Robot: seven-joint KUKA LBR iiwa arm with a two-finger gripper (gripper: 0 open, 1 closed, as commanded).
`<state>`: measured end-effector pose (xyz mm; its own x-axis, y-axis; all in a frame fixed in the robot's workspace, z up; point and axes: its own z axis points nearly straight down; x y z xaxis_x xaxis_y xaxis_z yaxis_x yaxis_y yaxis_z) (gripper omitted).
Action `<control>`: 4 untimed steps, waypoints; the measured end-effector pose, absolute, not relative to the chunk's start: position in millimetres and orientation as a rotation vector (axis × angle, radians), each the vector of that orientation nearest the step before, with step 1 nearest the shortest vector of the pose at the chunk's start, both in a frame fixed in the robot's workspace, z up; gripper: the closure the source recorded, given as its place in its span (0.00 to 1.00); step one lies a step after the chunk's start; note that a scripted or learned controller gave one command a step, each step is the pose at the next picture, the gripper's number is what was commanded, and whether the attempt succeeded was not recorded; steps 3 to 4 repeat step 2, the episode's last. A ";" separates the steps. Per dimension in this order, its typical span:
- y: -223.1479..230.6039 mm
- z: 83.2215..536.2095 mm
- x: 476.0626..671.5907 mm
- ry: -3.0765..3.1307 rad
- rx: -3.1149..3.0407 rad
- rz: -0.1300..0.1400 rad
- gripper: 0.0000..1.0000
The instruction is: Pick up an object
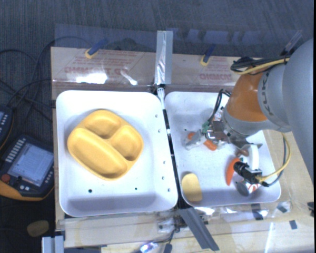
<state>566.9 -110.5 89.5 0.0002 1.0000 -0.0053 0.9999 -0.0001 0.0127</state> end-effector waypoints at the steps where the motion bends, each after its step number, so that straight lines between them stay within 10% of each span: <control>1: -109.8 99.9 567.8 2.213 2.214 0.014 1.00; 2: -99.5 236.1 638.9 2.222 2.218 -0.006 1.00; 4: -99.5 236.1 638.9 2.222 2.218 -0.006 1.00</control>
